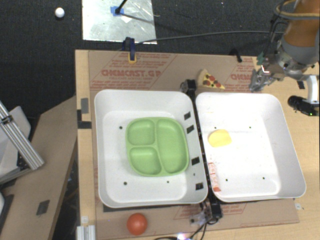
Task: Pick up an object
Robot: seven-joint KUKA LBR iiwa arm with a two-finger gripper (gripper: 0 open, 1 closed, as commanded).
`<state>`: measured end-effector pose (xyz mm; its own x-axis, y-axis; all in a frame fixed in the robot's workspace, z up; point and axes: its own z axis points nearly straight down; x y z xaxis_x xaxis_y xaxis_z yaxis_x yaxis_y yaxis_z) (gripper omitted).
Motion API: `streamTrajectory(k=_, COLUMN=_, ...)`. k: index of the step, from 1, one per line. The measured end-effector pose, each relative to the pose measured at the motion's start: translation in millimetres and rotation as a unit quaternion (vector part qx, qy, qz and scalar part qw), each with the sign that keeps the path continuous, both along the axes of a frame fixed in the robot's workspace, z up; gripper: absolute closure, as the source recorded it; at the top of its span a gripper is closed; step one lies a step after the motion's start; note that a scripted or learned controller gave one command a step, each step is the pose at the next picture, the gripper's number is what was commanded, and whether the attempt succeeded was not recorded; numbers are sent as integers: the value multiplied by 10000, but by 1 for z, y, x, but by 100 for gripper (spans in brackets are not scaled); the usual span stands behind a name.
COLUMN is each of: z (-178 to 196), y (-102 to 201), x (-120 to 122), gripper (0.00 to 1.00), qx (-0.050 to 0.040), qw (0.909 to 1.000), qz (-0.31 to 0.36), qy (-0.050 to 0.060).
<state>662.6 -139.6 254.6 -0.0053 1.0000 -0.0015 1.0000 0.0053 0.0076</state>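
Note:
A small yellow object (219,138) lies in the right bin (280,134), left of its middle. A green tray with three compartments (156,146) rests in the left bin (107,129). My gripper (259,81) hangs at the upper right, above the far edge of the right bin, well away from the yellow object. Nothing shows between its tips.
A toy pizza slice (211,80) lies on the board behind the bins. A red-orange ball (136,223) sits on the board in front of the left bin. A metal sheet (117,14) and a small white ball (59,12) lie far back.

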Motion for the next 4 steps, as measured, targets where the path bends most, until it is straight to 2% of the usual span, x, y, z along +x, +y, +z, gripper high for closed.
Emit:
streamTrajectory(k=1, z=4, y=57, x=4, gripper=100, qx=15, qw=10000, qz=23, qy=19)
streamTrajectory(k=2, z=-12, y=110, x=-2, gripper=100, qx=15, qw=10000, qz=20, qy=32)
streamTrajectory(k=3, z=-13, y=163, x=-18, gripper=100, qx=20, qw=10000, qz=22, qy=36)
streamTrajectory(k=4, z=-16, y=226, x=-15, gripper=100, qx=23, qw=10000, qz=27, qy=27)
